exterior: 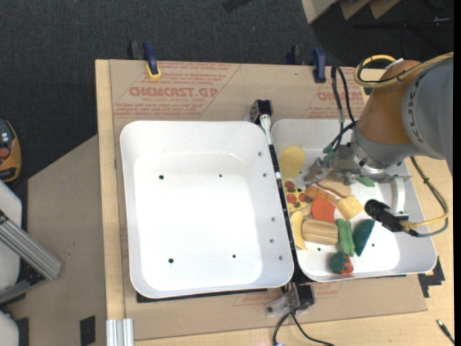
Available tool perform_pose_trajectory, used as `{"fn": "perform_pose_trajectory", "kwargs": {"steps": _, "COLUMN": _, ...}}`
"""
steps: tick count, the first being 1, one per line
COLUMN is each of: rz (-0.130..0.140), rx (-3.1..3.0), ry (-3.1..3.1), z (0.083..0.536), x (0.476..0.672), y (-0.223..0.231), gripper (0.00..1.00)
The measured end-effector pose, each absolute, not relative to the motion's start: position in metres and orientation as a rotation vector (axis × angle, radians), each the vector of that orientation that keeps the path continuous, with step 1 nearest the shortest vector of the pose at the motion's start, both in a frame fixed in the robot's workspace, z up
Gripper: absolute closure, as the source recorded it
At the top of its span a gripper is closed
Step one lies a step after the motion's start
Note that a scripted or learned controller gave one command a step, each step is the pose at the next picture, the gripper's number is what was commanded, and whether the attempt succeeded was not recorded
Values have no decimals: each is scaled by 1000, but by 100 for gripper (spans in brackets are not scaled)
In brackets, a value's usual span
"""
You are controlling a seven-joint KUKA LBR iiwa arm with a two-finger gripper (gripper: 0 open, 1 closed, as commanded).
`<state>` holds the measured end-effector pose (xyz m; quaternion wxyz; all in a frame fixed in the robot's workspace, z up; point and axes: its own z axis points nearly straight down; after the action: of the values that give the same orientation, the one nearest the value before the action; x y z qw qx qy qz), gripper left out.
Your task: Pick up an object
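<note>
I've got the arm (403, 114) in from the right, wrist low over the right bin (421, 254). The hand (324, 170) sits at the top of the toy pile, near the yellow round piece (292, 158) and just above the tan bread-like piece (333, 189). From this angle I can't tell how the hand is set, nor whether anything is in it.

Candidates are all in the right bin, clustered on its left half: the orange-red piece (323, 209), the pale yellow block (350, 206), the tan roll (319, 230), the green pieces (346, 236) lower down. They're touching or overlapping, so it's a cluttered pick. The left bin (144, 143) has nothing I'd go for.

My read: we're at the descend/grasp stage, not yet a confirmed pick. The next move needs a firm closure on one item, likely the bread piece or its neighbour, then a straight lift to check it comes up. Risk: nudging neighbours or closing on air.
</note>
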<state>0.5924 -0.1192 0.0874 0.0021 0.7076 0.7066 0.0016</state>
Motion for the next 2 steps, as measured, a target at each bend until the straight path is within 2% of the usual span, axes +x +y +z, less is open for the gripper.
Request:
{"fn": "perform_pose_trajectory", "kwargs": {"steps": 1, "rz": 7, "rx": 2213, "ry": 2219, "z": 86, "x": 670, "y": -130, "gripper": 0}}
{"fn": "perform_pose_trajectory", "kwargs": {"steps": 2, "rz": 0, "rx": 2219, "ry": 2226, "z": 85, "x": 667, "y": -92, "gripper": 0}}
